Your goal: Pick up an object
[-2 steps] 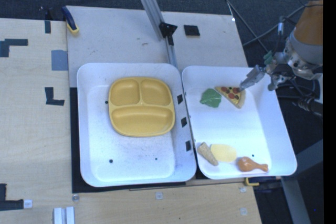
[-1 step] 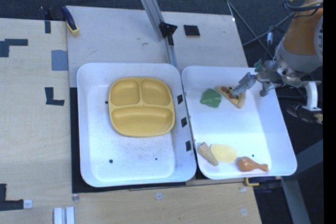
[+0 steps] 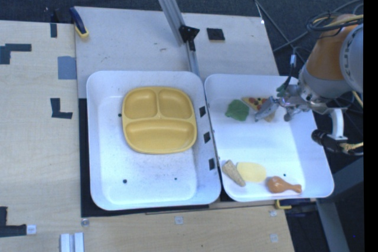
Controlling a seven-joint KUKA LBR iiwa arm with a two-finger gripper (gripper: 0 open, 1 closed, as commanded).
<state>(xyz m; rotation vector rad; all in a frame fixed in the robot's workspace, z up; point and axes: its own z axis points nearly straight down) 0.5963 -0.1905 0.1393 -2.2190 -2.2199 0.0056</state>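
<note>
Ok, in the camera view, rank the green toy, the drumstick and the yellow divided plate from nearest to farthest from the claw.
1. Green toy: right bin, just left of the claw.
2. Drumstick: same bin, at its near edge, below the claw.
3. Yellow divided plate: left bin, farthest away.

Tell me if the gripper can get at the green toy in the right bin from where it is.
Probably yes. The gripper hangs over the right bin, just right of the green toy. Only a small red and yellow piece lies between them, and nothing covers the toy.
</note>
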